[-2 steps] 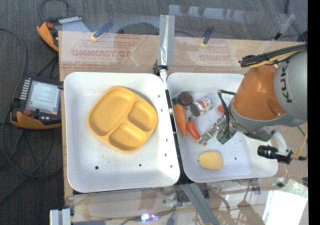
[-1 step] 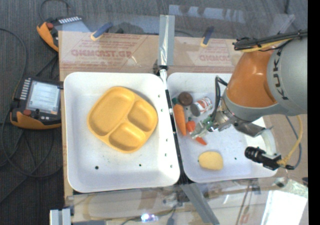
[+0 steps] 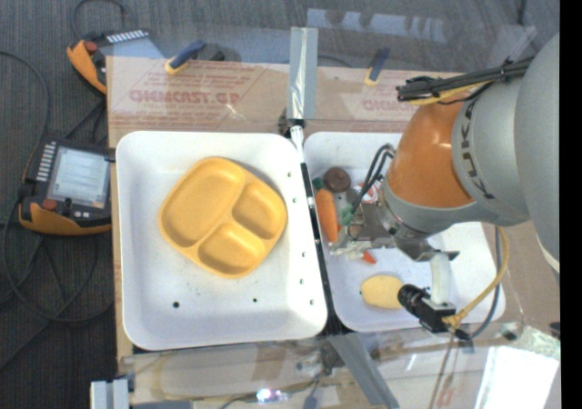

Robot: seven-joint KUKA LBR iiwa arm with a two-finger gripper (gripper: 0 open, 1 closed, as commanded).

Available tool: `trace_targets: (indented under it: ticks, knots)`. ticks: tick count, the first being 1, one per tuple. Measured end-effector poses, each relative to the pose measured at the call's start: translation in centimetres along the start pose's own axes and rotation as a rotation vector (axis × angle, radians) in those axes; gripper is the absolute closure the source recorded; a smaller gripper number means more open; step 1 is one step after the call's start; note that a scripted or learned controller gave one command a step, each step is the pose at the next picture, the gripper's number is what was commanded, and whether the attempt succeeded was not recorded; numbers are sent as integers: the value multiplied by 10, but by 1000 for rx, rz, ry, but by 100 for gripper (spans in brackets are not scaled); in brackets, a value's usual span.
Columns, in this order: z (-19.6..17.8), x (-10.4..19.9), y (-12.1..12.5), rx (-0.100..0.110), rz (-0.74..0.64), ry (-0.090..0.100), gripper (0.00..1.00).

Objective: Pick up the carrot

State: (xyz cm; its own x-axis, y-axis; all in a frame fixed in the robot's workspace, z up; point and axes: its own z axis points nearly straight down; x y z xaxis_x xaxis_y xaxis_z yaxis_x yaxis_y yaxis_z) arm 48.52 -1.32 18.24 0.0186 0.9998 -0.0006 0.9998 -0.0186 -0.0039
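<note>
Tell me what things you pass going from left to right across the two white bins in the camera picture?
yellow tray → carrot → yellow lemon-like piece

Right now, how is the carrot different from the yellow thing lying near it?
The carrot is orange, long and thin; the yellow thing is pale yellow, short and rounded. The carrot lies along the right bin's left wall, pointing up the picture; the yellow thing lies sideways near the front edge. Both rest in the right bin.

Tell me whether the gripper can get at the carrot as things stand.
Probably yes. The carrot lies uncovered by the right bin's left wall, the gripper just beside it. That wall may crowd one side.
</note>
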Motion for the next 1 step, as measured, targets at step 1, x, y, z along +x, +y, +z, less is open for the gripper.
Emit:
trace_targets:
  ticks: [1]
  knots:
    - [0,-31,-1,0,-61,-2,100]
